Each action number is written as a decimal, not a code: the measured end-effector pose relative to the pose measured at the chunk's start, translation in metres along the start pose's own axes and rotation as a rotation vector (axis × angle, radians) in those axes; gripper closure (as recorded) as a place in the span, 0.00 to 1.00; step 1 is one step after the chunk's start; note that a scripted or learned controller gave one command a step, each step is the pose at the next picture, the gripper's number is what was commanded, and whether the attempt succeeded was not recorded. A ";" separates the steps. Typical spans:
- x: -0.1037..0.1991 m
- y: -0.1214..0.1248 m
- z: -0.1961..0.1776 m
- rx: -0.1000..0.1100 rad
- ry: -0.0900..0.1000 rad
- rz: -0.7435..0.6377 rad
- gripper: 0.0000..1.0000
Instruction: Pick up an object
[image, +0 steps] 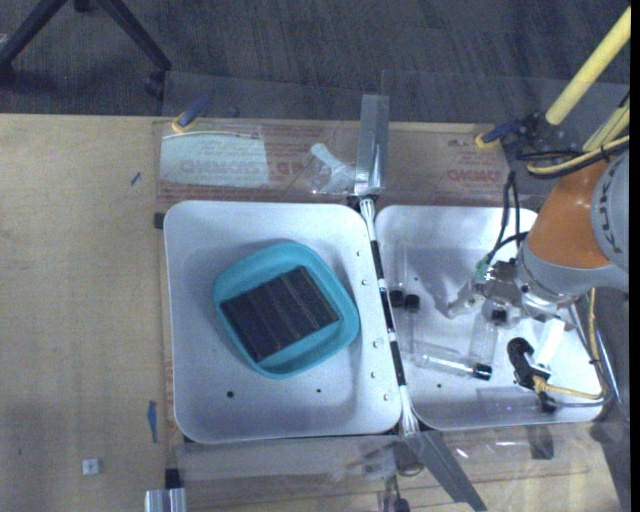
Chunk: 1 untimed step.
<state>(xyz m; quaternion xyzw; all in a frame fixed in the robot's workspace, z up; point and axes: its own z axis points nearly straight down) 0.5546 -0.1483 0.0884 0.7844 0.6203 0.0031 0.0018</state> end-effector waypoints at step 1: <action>-0.036 0.064 0.000 0.003 0.006 0.061 0.00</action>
